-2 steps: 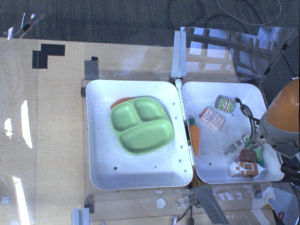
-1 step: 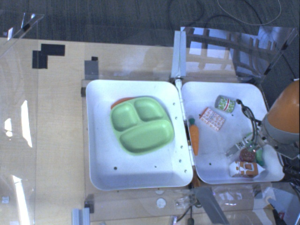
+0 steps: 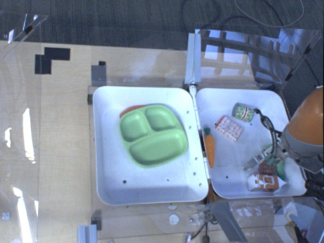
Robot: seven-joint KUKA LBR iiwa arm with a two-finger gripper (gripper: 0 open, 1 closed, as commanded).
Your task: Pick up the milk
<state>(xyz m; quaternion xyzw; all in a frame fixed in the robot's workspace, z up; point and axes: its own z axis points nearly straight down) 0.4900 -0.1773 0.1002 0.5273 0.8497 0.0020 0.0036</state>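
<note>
Milk is taken to be the small red-and-white patterned carton (image 3: 229, 128), which is seen lying flat on the floor of the right bin (image 3: 223, 186), toward that bin's upper middle, with nothing touching it. No lifting is shown: the carton rests in the bin and the pick is judged not yet done.

Taken from the left, the left bin (image 3: 109, 186) is occupied by a green divided plate (image 3: 153, 134), from under whose upper left edge a sliver of something orange-red is seen. Just past the divide, a carrot (image 3: 209, 150) is laid along the right bin's left wall. The carton comes next, and up and to its right a small green-and-white can (image 3: 243, 112) is found on its side, near but apart from it.

Farther right, the gripper (image 3: 260, 161) is placed low near the bin's lower right corner, beside a brown box (image 3: 265, 181) and a small green item, well apart from the carton. How far its jaws stand apart cannot be told, and nothing is seen held.

Almost the whole task is judged to be left: travel up and left to the carton, a descent, a closing and a lift.
</note>
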